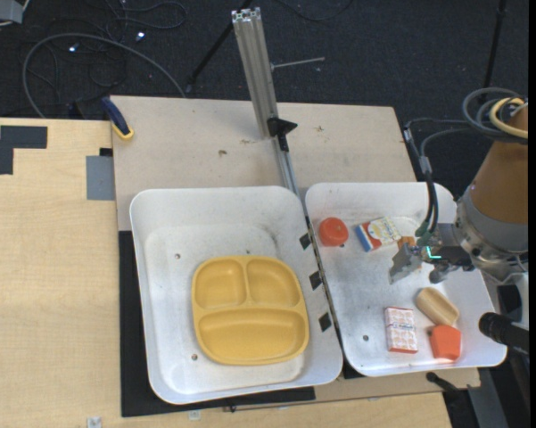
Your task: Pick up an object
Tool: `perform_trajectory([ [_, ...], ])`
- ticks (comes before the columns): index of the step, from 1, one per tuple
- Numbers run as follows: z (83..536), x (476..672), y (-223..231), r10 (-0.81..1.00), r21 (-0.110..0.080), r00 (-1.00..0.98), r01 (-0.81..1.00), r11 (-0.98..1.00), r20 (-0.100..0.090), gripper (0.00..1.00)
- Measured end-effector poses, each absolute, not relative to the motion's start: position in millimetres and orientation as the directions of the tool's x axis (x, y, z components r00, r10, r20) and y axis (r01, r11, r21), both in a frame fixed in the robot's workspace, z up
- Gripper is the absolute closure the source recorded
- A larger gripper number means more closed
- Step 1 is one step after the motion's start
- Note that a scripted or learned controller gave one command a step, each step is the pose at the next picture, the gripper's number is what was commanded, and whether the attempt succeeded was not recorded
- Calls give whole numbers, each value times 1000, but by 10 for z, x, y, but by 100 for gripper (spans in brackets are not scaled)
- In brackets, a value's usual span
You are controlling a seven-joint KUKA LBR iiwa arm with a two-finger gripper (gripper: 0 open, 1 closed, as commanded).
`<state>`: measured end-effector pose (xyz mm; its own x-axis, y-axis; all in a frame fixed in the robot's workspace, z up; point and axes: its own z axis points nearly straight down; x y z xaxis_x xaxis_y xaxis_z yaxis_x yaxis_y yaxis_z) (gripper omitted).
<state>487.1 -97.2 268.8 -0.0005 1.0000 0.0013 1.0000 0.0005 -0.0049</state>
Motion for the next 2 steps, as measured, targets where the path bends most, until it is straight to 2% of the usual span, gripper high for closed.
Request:
perform_trajectory([
  [1,2692,4874,-972,1000,-4,-1,1000,1,1,0],
  [2,2072,4808,-986,1000,-9,1,1000,-1,2,0],
])
